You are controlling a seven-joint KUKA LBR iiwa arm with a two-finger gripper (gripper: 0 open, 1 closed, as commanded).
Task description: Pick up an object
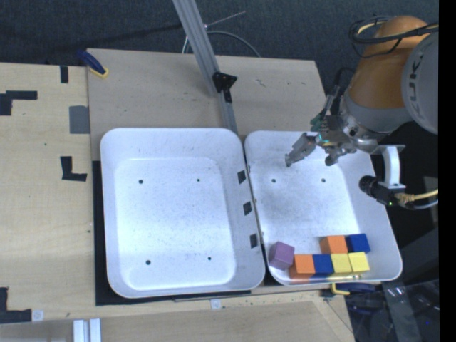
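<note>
Purple block (282, 254) looks like your easiest pick. It sits in the right bin (303, 205) at the near-left corner, turned a bit vs. the others, w/ its left and far sides free. Just beside it is an orange block (304, 263), which starts a tight row along the near wall: blue block (323, 263), then two yellow blocks (349, 263). A second orange and a second blue sit behind the row, touching it.

The gripper (309, 161) hangs over the far end of the same bin, well apart from all the blocks. Claw is released: fingers spread, nothing between them, plain bin floor below. One slanted view, so you can't judge its height above the floor.

What could go wrong, imo:
- If it closes where it is now, it grabs air. The arm has to come toward the near wall first.
- If it comes down on the packed row, there's no gap for a finger between touching blocks. The tips would prob. land on the tops or shove the group along.
- The row hugs the near wall, so a finger coming down on that side may hit the rim or wedge vs. the wall.
- The purple block is rotated. If the claw isn't lined up w/ its faces, closing could pinch the corners and spin or pop it out.
- Its right side is crowded by the orange block, so a finger there may nudge both.
</note>
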